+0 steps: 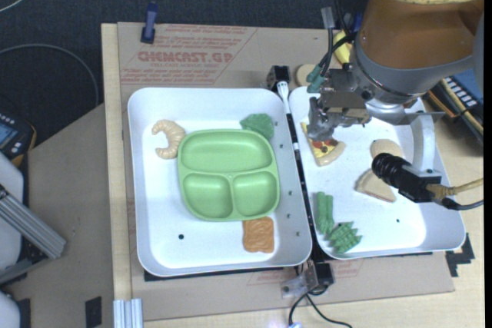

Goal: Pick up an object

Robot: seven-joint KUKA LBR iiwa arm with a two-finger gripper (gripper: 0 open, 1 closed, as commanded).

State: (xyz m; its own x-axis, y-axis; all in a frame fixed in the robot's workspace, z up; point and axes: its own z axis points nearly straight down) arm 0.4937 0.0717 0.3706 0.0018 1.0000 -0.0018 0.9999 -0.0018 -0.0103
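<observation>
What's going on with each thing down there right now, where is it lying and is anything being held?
hand: low over the pizza slice, grip not clear.
pizza slice: flat in right bin, by the divider.
green divided plate: upright, middle of left bin.
croissant: left bin, beside the plate.
leafy green: left bin, far corner.
orange piece: left bin, near edge.
green beans: right bin, near corner.

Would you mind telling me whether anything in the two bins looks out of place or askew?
Nothing looks spilled or damaged. The green divided plate sits slightly turned in the left bin, and the green beans lie close against the right bin's front rim.
</observation>
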